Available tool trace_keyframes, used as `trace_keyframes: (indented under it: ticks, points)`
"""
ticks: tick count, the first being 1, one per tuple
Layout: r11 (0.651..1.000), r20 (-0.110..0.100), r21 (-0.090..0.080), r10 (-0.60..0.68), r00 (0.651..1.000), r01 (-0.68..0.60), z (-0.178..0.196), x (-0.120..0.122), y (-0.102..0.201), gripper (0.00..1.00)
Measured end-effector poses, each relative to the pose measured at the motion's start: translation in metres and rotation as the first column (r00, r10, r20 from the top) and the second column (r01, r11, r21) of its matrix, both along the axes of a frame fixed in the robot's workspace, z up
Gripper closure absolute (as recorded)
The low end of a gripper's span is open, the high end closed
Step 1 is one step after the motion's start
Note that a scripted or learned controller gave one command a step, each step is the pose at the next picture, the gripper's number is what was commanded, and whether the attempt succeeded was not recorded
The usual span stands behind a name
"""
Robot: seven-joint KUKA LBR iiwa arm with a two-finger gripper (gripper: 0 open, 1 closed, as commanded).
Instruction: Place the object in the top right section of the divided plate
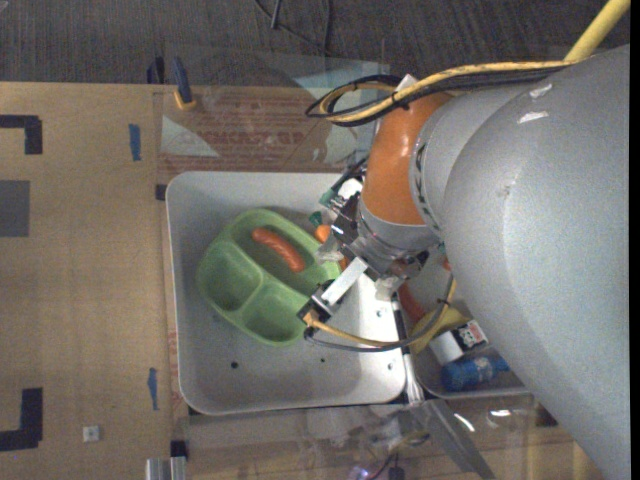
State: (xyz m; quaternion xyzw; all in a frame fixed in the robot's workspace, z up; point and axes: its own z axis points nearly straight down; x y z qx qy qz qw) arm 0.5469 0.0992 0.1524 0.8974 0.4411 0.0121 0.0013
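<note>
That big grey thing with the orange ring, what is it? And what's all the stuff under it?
That is a robot arm. A computer program moves it, and it reaches in from the right side of the picture. The picture comes from one camera fixed above the bench, looking down at a slant.

Under the arm is a shallow white bin, like a tray with low walls. Inside lies a green divided plate, the kind with separate sections for food. One section holds an orange, sausage-shaped object.

The arm's hand hovers at the plate's edge, but the arm hides it too much to tell whether it grips anything.

Beside it is a second bin with a blue object and a small white-and-black one. Yellow and black cables run along the arm.
</note>
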Motion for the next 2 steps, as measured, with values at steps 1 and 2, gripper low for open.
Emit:
trace_keyframes:
  ticks: [1, 2]
  points:
    - [0.97, -0.029, -0.007, 0.244, 0.969, -0.244, -0.034, -0.037, 0.059, 0.0]
    - [0.681, -0.028, -0.002, 0.732, 0.68, -0.733, -0.061, 0.03, 0.039, 0.0]
